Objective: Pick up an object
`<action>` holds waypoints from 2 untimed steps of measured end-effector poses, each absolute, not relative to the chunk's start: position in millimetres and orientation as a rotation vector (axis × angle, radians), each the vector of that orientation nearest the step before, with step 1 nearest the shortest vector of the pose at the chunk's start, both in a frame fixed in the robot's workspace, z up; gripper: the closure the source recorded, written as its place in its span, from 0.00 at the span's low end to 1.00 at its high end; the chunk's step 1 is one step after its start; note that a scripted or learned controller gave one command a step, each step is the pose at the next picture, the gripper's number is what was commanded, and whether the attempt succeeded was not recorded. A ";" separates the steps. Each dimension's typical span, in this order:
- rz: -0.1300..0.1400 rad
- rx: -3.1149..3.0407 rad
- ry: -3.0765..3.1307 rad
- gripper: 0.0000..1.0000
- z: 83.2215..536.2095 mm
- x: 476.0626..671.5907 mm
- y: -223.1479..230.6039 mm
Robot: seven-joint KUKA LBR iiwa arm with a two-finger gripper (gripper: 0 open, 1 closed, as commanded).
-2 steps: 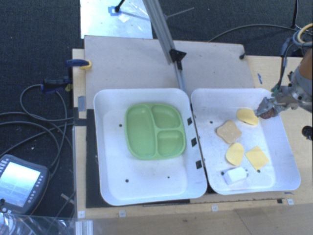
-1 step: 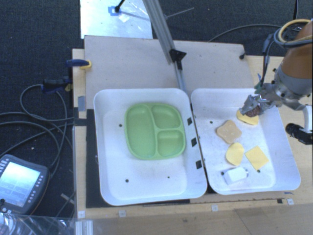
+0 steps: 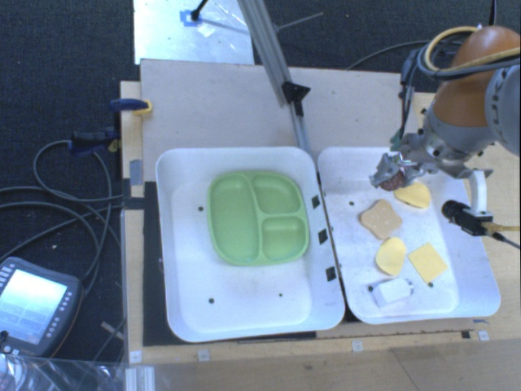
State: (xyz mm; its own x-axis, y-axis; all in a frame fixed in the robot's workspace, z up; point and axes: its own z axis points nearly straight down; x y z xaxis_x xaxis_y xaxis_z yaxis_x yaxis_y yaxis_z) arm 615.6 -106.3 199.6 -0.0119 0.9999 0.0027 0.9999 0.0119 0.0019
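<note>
My gripper hangs over the far part of the right bin. A small dark reddish-brown thing shows right under it, and I cannot tell whether it is held. Close beside that lies a yellow piece. Nearer the front are a tan bread slice, a yellow oval piece, a yellow square slice and a small white block.
The left bin holds a green divided plate. A grey pole slants across the bench to the gap between the bins. Cables and a teach pendant lie off the bench at the left.
</note>
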 end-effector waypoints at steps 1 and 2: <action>-0.006 -2.208 -2.235 1.00 198.2 629.9 -48.8; -0.008 -2.210 -2.235 1.00 206.7 655.3 -0.9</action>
